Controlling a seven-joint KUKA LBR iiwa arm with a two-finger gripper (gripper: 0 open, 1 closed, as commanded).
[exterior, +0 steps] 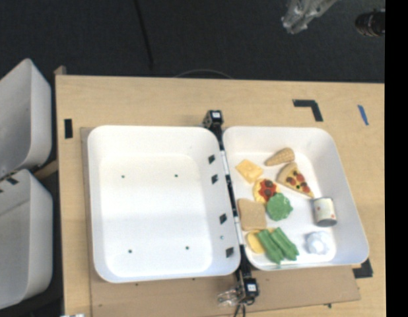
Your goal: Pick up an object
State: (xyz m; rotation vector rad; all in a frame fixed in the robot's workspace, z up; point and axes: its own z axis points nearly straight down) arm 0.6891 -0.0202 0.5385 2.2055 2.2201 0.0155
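Pre-grasp step, nothing picked yet. Hand (303, 8) hung high at the top right of the camera view, over dark floor beyond the table (151, 98), well apart from both bins. It was blurred and small there; couldn't tell whether it was open or closed, and nothing was visibly in it.

All candidates sat in the right bin (336, 150); none showed in the left bin (105, 150).
- pizza slice (296, 179) and a tan wedge (280, 156) toward the far side
- yellow square (249, 170) near the divider
- red piece (265, 189) touching the green leafy piece (279, 207)
- bread slice (252, 214) just beside the divider wall
- green beans (278, 244) lying over a yellow piece (255, 243) at the near edge
- small can (324, 211) on its side, near the right wall
- pale crumpled item (316, 242) near the front right corner, too washed out to identify

Next move, as I judged it: bring the hand in over the right bin, pick one target, descend with fingers spread. The can and pizza slice looked like the best bets, each with some free space around it. The middle cluster was tight, so a descent there risked nudging neighbours or catching two items. The bread slice sat close to the wall, leaving poor finger clearance. Flat pieces would likely need a low, accurate approach.
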